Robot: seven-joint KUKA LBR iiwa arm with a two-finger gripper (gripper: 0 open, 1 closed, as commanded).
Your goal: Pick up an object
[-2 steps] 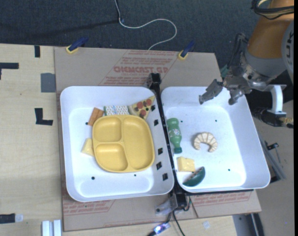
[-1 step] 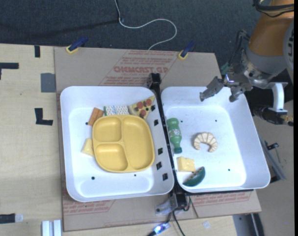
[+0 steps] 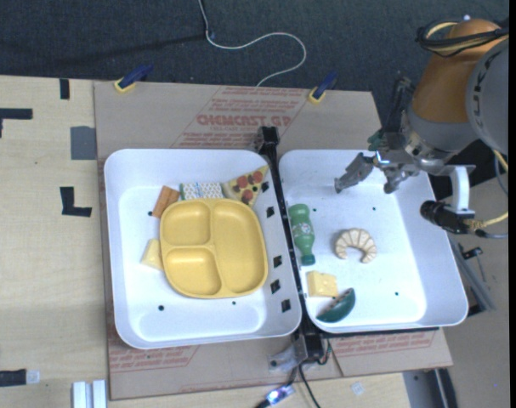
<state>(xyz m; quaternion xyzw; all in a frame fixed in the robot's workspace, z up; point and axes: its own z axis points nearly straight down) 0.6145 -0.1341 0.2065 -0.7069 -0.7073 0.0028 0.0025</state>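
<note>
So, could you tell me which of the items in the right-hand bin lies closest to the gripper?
The croissant, pale brown and curved, in the middle of the right bin. It lies nearest below the gripper; the green bottle, cheese wedge and dark green piece lie farther left and nearer the front.

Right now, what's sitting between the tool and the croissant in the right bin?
Nothing: in the camera view the tool hangs above the croissant, with bare white bin floor between them.

I watched through a single fixed camera set above the bench, looking down at a slant. It stood far enough back to take in both white bins, the left bin [image 3: 121,228] and the right bin [image 3: 428,270], with the arm [image 3: 449,83] entering from the right.
</note>
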